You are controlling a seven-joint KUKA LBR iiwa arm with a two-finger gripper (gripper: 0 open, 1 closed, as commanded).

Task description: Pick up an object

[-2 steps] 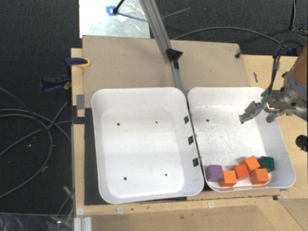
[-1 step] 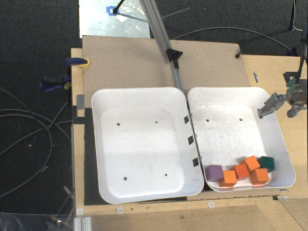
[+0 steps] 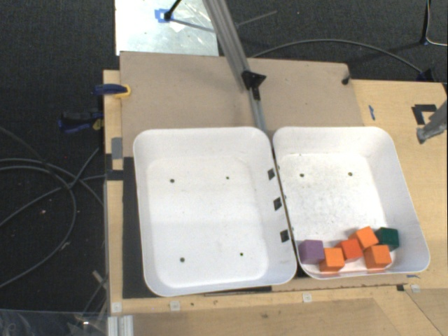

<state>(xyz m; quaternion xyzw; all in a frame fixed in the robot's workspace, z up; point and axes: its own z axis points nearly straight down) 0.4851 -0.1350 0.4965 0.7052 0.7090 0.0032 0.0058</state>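
The blocks cluster in the right bin's near corner; whether the gripper holds anything cannot be told.

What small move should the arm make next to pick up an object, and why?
Probably swing in over the right bin toward its near edge: every block, such as the purple block and green block, sits clustered there, while the arm waits off at the bench's right side.

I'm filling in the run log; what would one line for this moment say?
arm: at right edge, away from bins | right bin: purple block, green block, orange blocks at near edge | pick: not begun
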